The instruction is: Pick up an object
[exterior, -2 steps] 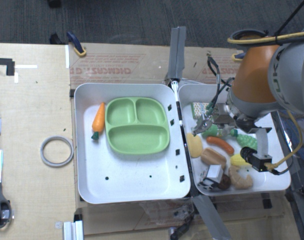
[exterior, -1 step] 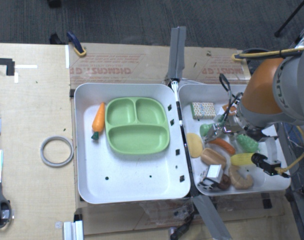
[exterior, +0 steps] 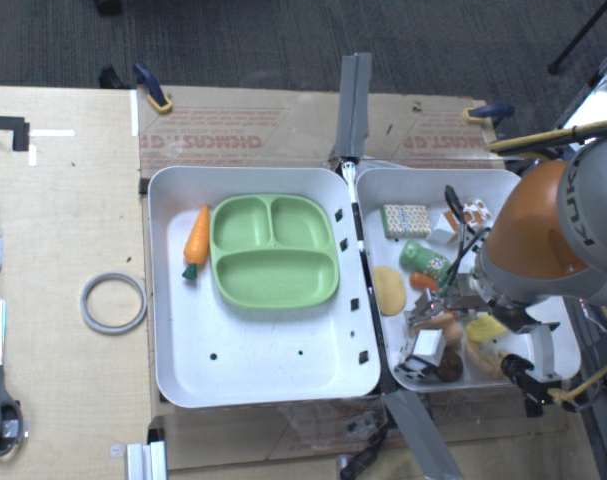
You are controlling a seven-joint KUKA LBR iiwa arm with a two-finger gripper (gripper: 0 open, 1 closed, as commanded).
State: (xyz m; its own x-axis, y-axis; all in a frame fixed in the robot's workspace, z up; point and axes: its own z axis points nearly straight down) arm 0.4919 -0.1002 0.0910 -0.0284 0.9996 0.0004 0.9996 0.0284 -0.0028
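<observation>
My end effector (exterior: pixel 430 320) sits low in the crowded right bin (exterior: pixel 503 180), near its left wall; I cannot tell its grip. The left bin (exterior: pixel 273 368), holding the green tray (exterior: pixel 275 250), has open floor.

A pale wooden bench top (exterior: pixel 53 228) fills the lower part of the view, lit evenly from above. Beyond its far edge lies a dark grey carpeted floor (exterior: pixel 283 18). A flat sheet of brown printed cardboard (exterior: pixel 253 128) is held to the bench by two blue and yellow spring clamps (exterior: pixel 153 86), one near each far corner. On the bench's left side rest a grey ring of tape (exterior: pixel 113 301), a pair of metal scissors (exterior: pixel 0 408) and a black L-shaped mark (exterior: pixel 10 128)
</observation>
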